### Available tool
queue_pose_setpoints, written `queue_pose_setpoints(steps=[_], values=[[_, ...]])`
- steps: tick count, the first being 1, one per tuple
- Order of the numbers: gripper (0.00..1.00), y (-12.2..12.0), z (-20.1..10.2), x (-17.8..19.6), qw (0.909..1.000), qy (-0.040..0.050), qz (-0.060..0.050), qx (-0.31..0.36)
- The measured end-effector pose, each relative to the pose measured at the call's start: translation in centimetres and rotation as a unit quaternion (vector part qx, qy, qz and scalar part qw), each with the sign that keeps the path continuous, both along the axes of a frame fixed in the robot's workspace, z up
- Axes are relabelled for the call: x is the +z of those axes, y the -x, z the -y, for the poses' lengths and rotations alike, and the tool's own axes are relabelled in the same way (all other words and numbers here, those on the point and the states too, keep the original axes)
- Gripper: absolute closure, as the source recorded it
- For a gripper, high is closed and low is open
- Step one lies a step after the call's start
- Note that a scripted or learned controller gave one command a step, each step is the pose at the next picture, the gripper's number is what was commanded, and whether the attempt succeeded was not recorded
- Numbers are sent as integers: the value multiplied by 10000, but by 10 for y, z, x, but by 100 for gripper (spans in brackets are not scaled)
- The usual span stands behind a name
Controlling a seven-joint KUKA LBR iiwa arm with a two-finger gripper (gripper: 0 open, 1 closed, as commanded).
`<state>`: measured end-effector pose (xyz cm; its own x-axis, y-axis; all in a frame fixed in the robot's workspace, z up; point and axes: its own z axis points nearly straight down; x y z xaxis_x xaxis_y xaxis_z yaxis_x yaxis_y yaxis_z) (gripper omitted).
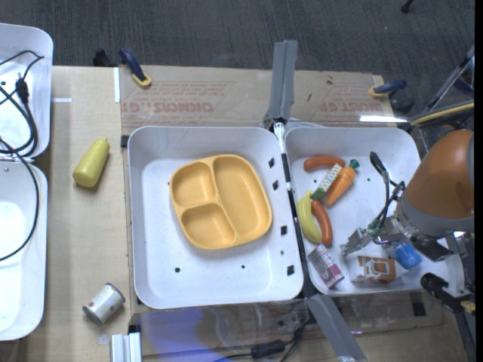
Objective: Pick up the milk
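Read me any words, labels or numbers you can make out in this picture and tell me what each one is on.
Red print on the cardboard sheet behind the bins: upside down in the camera view and blurred, not readable for sure.
Milk carton in the right bin: printed panel, too small to read.
Small packet beside it: print too small to read.
Can on the bench: label blurred.

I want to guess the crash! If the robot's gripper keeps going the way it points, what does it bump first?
The gripper points leftward across the right bin. Going straight on, it would probably meet the lower sausage beside the banana first. Depth is hard to judge from above, so it might pass over them.
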<state>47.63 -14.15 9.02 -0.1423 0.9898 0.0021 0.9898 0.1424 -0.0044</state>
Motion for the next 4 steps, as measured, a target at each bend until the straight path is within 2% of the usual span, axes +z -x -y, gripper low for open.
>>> queue_pose_setpoints(steps=[1,2,3,4], values=[[0,0,0,0,10000,2,3,0],[0,-1,-29,1,9979,-1,9,655],[100,-1,-29,9,9980,2,11,637],[100,-9,-80,100,9879,20,11,-1550]])
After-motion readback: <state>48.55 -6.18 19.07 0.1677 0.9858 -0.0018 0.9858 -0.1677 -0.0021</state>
